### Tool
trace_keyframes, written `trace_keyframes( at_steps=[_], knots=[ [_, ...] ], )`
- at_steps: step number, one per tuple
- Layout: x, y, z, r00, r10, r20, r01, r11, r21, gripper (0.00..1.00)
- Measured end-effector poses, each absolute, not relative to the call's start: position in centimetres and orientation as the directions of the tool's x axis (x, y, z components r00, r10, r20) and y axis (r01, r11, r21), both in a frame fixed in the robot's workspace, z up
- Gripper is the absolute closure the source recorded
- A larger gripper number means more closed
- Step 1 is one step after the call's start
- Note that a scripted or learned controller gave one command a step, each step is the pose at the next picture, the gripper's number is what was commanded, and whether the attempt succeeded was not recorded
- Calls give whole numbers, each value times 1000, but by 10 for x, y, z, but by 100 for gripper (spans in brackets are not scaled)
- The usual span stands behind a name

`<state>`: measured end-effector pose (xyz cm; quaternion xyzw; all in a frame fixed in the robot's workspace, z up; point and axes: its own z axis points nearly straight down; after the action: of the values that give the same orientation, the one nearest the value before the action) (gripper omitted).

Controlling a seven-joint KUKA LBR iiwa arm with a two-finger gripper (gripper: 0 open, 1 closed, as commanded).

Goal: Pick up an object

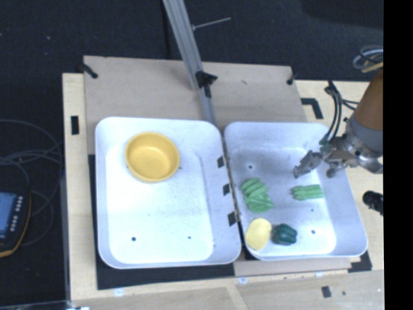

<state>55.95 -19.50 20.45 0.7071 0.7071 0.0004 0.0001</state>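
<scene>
I'm watching the arm reaching in from the right edge, its orange band sitting above the grey wrist, which is leaning down and leftward over the right bin. The gripper is hanging over the upper right part of that bin, its two fingers spreading apart and pointing left and down toward the bin floor. Nothing is lying between them.

Just below the gripper, and apart from it, I'm seeing a small green piece lying on the bin floor with its long axis running nearly left to right. Further left, a lighter green ribbed vegetable is lying at a slant, its long axis running from upper left to lower right. Near the bin's lower edge, a yellow lemon-like object is sitting just beside a dark green pepper; whether those two are touching I can't tell.

In the left bin, a yellow bowl is sitting upright in the upper left corner, opening facing up.
</scene>
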Motion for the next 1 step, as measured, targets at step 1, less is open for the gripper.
trace_keyframes(
  at_steps=[1],
  knots=[
    [561, -204, 147, 1, 1000, 0, 1000, -1, -4, 0]
  ],
)
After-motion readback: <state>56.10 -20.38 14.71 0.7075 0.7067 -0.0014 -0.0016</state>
